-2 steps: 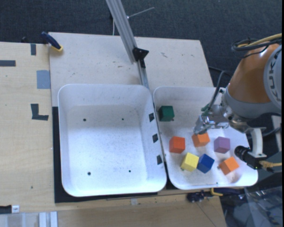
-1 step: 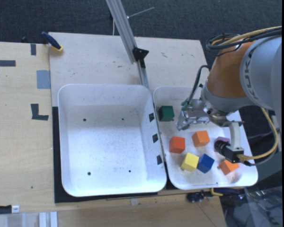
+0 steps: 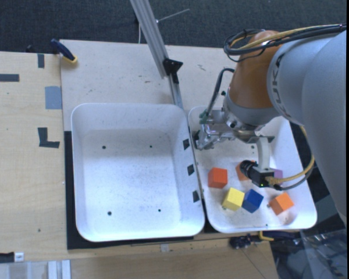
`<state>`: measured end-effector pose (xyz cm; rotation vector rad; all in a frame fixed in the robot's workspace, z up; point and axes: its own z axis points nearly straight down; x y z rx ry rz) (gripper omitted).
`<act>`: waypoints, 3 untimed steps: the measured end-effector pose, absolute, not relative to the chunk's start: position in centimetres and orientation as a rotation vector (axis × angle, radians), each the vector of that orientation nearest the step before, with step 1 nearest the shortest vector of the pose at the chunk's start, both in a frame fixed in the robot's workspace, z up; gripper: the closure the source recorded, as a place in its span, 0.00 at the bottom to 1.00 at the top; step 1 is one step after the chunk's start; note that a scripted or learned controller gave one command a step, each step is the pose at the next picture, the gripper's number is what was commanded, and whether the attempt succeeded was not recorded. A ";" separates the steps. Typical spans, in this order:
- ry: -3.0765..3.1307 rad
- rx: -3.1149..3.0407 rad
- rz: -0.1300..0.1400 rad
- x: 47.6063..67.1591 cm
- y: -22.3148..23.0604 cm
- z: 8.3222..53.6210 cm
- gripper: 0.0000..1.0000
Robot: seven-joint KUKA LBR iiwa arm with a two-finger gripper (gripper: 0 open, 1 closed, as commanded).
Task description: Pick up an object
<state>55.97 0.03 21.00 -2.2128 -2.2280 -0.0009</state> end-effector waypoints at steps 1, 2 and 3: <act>-2.229 -2.212 -0.002 57.0 5.4 22.1 1.00; -2.228 -2.214 -0.003 59.2 9.6 23.7 1.00; -2.226 -2.218 0.001 60.7 9.8 23.9 1.00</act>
